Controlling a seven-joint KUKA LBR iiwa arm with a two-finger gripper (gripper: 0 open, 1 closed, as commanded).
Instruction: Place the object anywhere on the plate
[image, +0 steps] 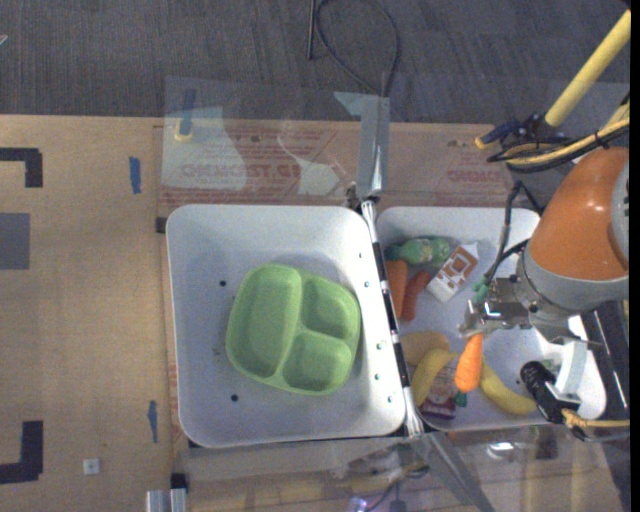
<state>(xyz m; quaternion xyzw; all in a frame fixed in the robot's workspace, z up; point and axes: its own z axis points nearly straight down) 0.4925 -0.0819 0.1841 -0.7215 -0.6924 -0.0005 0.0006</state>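
The plate (293, 327) is light green, with rounded corners and three compartments: one long compartment on its left side and two smaller ones on its right. It lies flat near the middle of the left bin (200, 250), turned slightly askew.

The right bin (440, 215) holds a cluster of toy foods. An orange carrot (467, 362) lies at mid-bin, with a yellow banana (506, 394) just to its right and a second yellow piece (430, 370) to its left. Farther back lie a green item (425, 247), a small white and brown carton (453, 272) and an orange-red piece (398, 287).

The gripper (487, 310) sits directly above the carrot's upper end. Whether its jaws are released or clenched cannot be told.
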